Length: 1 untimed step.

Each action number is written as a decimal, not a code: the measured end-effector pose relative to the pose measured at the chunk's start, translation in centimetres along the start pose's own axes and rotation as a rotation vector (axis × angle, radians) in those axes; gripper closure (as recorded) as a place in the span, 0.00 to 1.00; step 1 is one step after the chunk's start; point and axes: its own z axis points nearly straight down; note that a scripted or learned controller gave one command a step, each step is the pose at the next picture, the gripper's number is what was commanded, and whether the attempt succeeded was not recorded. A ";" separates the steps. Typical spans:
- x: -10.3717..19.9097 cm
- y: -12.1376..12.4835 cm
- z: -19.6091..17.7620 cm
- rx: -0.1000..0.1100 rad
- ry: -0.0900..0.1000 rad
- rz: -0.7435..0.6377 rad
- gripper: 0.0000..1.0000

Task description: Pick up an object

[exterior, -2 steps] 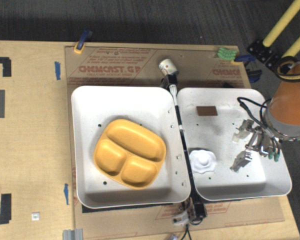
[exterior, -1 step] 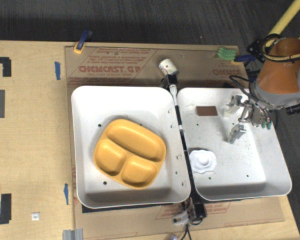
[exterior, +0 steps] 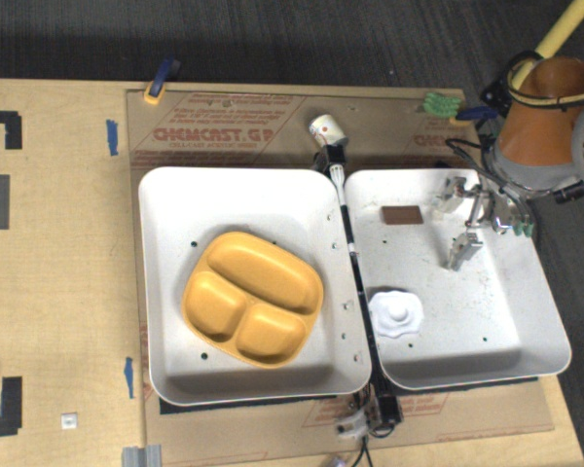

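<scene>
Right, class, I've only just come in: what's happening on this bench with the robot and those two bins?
A grey and orange robot arm reaches in from the right, its gripper low over the right bin, with nothing seen between its fingers. That bin holds a small brown block and a white lumpy piece. The left bin holds a yellow divided tray. Nothing has been picked up yet.
</scene>
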 end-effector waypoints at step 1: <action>4.7 6.1 0.0 -0.002 -0.024 -0.178 0.00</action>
